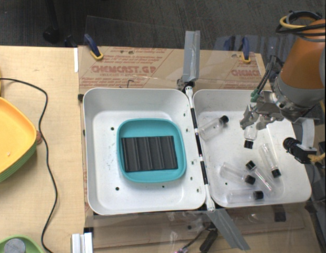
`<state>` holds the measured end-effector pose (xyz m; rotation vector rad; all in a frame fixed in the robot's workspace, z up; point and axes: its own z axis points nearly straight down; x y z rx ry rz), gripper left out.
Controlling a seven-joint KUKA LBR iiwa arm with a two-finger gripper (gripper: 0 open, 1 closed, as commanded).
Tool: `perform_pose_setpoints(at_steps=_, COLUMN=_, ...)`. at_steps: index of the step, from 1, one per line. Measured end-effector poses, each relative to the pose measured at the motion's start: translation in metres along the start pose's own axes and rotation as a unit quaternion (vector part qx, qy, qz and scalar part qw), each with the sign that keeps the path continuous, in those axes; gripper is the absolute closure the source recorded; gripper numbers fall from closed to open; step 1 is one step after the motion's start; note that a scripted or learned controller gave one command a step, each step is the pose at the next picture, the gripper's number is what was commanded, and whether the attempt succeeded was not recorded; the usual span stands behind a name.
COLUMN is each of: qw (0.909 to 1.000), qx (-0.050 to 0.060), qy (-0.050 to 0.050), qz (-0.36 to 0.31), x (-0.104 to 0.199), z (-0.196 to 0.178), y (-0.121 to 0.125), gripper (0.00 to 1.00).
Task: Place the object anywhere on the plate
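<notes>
A teal plate (150, 151) with a dark ribbed centre lies in the left white bin (99, 141). Several clear vials with black caps are scattered in the right white bin (215, 191). My gripper (254, 123) hangs over the upper middle of the right bin, far right of the plate. One vial (250, 136) sits directly below the gripper's tip with its black cap pointing toward the front. Its upper end meets the gripper, and whether it is held is unclear. Another vial (213, 124) lies left of the gripper near the bin's divider.
More vials (269, 161) lie at the front right of the right bin. Cardboard (152, 67) lines the back behind both bins. A yellow dish (10, 141) and a black cable (44, 157) rest on the wooden table at left.
</notes>
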<state>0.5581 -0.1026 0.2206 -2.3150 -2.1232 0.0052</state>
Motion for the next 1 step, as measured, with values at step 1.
perform_pose_setpoints(at_steps=1, qw=1.0000, qx=0.000, qy=0.000, qz=0.000, x=0.0000, z=-0.0001, y=0.0001, gripper=0.00)
